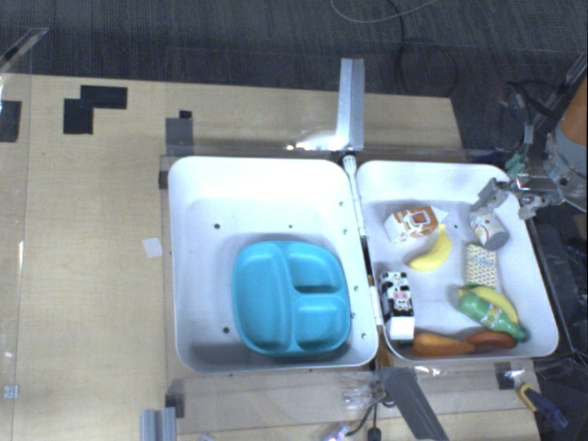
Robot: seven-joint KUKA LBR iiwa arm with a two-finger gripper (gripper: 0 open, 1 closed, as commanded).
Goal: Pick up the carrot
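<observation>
Carrot [441, 343]: lies lengthwise against the near wall of the right bin [542, 274], between a small carton [397, 305] and a reddish piece [491, 340]. Probably light, rigid, smooth plastic; best gripped across its thick middle. A green bottle [490, 309] crowds it behind. Pincer [501, 196] hovers well apart at the far corner; whether spread, I cannot tell. Wooden counter [83, 274] surrounds the bins.

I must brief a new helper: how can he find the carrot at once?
Look in the right bin, along its near wall. The carrot lies flat there, just below the small cow-print carton. It is the only long orange thing; the hot dog at its right end is redder.
</observation>
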